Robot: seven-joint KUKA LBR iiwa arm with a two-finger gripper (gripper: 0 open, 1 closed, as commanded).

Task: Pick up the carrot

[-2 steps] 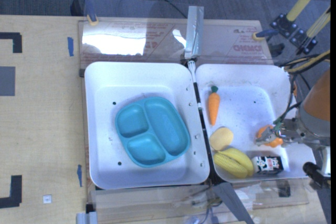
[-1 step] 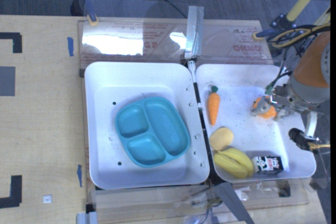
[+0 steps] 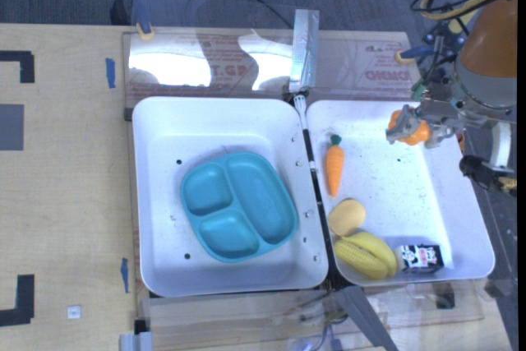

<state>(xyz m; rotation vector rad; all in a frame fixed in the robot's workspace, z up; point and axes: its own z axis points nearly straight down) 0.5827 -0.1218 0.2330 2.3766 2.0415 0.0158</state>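
Observation:
The carrot (image 3: 334, 165), orange with a green top, lies lengthwise near the left wall of the right bin (image 3: 444, 201), green end pointing to the back. My gripper (image 3: 409, 129) hangs over the bin's back right part, well to the right of the carrot. A small orange object (image 3: 406, 127), not the carrot, sits between its grey fingers.
In the right bin's front part lie a tan rounded item (image 3: 347, 215), a yellow bunch-shaped toy (image 3: 364, 254) and a small black and white carton (image 3: 422, 257). A blue divided plate (image 3: 238, 205) rests in the left bin (image 3: 156, 136).

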